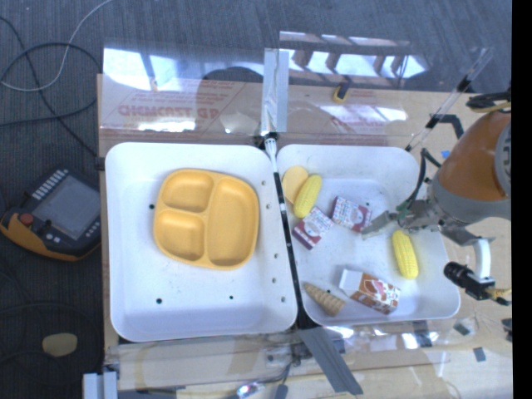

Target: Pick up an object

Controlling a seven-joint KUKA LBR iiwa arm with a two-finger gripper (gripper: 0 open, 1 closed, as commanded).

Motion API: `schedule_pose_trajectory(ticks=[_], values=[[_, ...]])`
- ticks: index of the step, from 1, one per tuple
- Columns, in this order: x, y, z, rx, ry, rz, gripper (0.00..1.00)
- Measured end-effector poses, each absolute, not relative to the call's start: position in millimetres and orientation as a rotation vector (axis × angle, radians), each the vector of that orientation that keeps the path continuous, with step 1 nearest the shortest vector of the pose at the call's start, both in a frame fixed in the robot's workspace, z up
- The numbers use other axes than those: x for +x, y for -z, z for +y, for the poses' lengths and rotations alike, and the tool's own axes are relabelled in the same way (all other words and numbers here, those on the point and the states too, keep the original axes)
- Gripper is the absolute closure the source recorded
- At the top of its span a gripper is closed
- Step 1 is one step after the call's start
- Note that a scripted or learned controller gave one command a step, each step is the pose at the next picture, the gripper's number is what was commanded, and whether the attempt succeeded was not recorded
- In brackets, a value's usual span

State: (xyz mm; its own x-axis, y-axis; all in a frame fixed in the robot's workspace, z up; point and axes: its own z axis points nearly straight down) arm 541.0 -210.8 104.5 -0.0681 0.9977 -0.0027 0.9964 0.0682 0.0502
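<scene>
While the arm reaches in from the right, the scene reads as follows.

Floor: dark grey carpet around the bench, with thin cables trailing across it at upper left.
Bench: pale wood, with clear plastic sheeting standing behind the bins and catching window glare.
Left bin [125, 306]: shallow, white, carrying a yellow divided plate [207, 218] with three compartments.
Right bin [378, 158]: shallow, white, touching the left bin along a shared centre wall; it holds all the small items.
Arm [475, 169]: grey with an orange band, leaning over the right bin's right rim.
Pendant [51, 215]: a black and orange handheld controller lying on the carpet left of the bench.
Gripper [397, 219]: low over the right half of the right bin, pointing left; the fingers are too dark and small to read, so I cannot tell how far apart the jaws stand, and nothing is seen between them.
Carton [371, 290]: orange and white, lying flat near the front wall.
Corn cob, near gripper [405, 253]: just below the gripper, long axis running roughly front to back, tilted slightly.
Corn cob, far [307, 194]: near the centre wall, long axis diagonal, its upper end touching a yellow round piece [292, 179].
Red-and-white packets: one [352, 214] mid-bin, another [310, 227] beside the far cob.
Cone [322, 298]: tan, at the front left, tip pointing left.
</scene>
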Motion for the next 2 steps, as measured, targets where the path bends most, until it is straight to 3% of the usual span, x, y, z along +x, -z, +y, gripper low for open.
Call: schedule_pose_trajectory(ticks=[1,2], values=[[540.2,-113.2,-215.7,2.118,-0.043,2.259,1.00],[540.3,-112.9,-213.4,2.118,-0.044,2.264,0.00]])
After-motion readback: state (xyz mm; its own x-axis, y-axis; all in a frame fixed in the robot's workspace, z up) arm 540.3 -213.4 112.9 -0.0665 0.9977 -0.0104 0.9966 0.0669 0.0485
